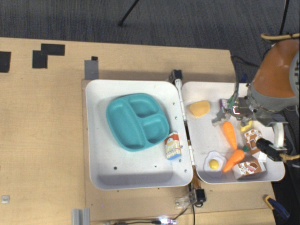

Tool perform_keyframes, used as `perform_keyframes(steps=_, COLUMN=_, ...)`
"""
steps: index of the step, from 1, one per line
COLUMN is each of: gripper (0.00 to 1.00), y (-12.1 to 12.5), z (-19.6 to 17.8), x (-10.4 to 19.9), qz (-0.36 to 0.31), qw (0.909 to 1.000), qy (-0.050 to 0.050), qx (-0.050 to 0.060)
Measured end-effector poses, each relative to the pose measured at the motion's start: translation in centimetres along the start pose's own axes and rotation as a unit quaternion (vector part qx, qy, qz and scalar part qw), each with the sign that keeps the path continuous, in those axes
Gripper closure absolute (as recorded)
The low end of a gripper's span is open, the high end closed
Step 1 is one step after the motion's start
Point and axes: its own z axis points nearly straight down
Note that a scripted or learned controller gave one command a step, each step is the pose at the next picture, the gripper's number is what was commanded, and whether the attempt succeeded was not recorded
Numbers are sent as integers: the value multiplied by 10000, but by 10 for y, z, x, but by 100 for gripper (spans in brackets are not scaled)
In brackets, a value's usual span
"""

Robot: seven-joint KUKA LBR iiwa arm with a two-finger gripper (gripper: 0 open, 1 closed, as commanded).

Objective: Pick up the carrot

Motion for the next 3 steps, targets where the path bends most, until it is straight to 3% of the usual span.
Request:
perform_keyframes(steps=1, gripper=0, y=15, z=101, x=-39, qz=-596, qw=9982, qy=-17, qx=-42)
perform_keyframes(steps=2, gripper=100, y=18, z=89, x=-38, qz=-608, qw=9981, qy=-22, qx=-67)
perform_keyframes(steps=3, gripper=100, y=-23, z=-22, x=64, qz=-1771, qw=9842, qy=-1, qx=-49)
